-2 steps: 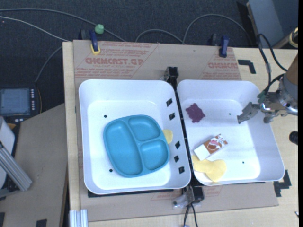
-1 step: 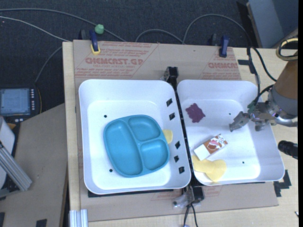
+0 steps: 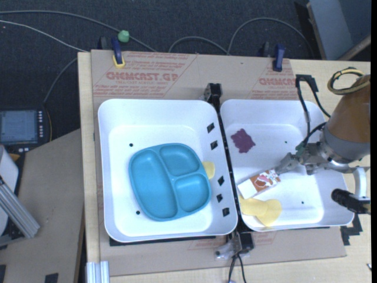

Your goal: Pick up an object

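dark carpet surrounds a plywood bench [image 3: 177,69] bearing two white bins. in the right bin [image 3: 277,114] the gripper [image 3: 290,161] reaches low, whether released or clenched i cannot tell, just beside a small red-and-white packet [image 3: 259,183]. it looks light, crinkly and slippery; pinch across its narrow width. nearby lie a yellow piece [image 3: 263,209] and a purple scrap [image 3: 242,140]; the left bin [image 3: 112,158] holds a blue tray [image 3: 168,180].

Clamps [image 3: 118,56], cables [image 3: 194,40], perhaps a monitor [image 3: 20,127]
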You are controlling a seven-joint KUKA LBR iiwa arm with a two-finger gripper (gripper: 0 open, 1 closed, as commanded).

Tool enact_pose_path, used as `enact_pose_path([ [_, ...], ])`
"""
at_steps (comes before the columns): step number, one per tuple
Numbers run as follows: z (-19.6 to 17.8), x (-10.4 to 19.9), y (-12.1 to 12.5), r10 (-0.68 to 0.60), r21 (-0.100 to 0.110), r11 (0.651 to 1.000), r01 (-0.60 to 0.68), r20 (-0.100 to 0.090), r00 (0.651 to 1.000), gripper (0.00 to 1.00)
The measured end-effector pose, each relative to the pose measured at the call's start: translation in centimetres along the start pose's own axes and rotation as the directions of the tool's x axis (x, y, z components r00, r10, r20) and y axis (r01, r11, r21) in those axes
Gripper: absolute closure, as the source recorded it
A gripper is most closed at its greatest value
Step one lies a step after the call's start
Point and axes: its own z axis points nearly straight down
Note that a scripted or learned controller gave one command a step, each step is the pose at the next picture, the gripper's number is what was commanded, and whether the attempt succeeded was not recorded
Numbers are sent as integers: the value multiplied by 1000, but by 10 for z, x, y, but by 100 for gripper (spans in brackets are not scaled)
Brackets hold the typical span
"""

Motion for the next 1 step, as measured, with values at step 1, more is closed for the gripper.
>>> enact_pose_path([
  [1,-14,0,2,-1,-7,1000,1,2,1000,100],
])
